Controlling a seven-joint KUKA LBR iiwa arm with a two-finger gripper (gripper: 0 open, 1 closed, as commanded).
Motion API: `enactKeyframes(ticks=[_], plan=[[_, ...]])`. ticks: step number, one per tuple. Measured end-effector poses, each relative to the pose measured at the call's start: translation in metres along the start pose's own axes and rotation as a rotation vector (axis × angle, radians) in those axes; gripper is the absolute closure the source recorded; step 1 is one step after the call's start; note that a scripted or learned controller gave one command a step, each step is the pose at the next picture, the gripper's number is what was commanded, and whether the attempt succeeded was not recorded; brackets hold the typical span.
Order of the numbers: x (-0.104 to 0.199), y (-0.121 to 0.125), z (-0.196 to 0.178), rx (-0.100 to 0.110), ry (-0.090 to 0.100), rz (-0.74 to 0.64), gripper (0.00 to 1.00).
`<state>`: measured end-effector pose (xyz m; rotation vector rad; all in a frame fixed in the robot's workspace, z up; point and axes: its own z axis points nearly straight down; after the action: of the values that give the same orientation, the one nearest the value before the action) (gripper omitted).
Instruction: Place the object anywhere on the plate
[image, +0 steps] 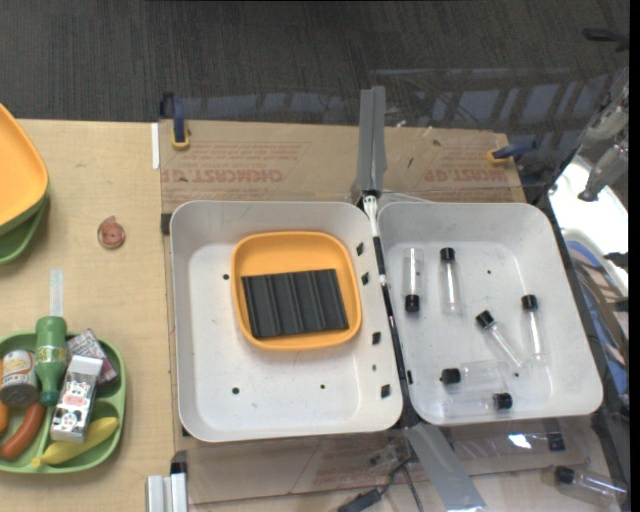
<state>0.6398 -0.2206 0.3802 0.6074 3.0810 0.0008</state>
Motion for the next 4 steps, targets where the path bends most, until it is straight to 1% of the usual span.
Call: enactKeyframes(ticks=[1,2,3,4], plan=[[-0.004,0.000,0.087,-0.001,-0.002,-0.332,0.00],[-0.003,0.000,0.050,-0.001,-0.005,-0.633,0.00],[-0.017,0.013,0.022,-0.001,-0.006,-0.967,0.00],[-0.019,0.007,0.025,-0.001,-0.005,-1.282,0.00]])
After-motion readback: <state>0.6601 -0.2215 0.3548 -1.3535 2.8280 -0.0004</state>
